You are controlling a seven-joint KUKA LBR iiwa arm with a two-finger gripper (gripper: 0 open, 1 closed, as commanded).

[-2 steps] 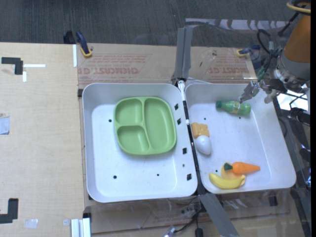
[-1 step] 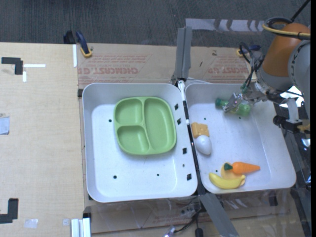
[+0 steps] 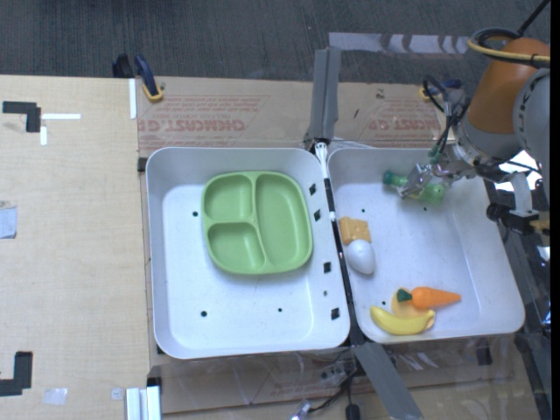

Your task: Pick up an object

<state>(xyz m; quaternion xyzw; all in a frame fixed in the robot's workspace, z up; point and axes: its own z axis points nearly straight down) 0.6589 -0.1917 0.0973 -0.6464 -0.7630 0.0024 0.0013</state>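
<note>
The end effector sits low in the right bin against a green object near the far wall; I cannot tell its state. Judging by this, it should centre over the object before lifting straight up

evenly and brightly lit from overhead, with soft, short shadows. mild glare off the walls of the two white bins, whitest along the right bin's floor. blown-out highlight beside the arm's wrist at the right edge. dim and grainy over the dark carpet along the top. slightly soft focus throughout, fine detail smeared around the gripper. faint shadow under the green divided plate. slight barrel bending at the bench edges.
</note>
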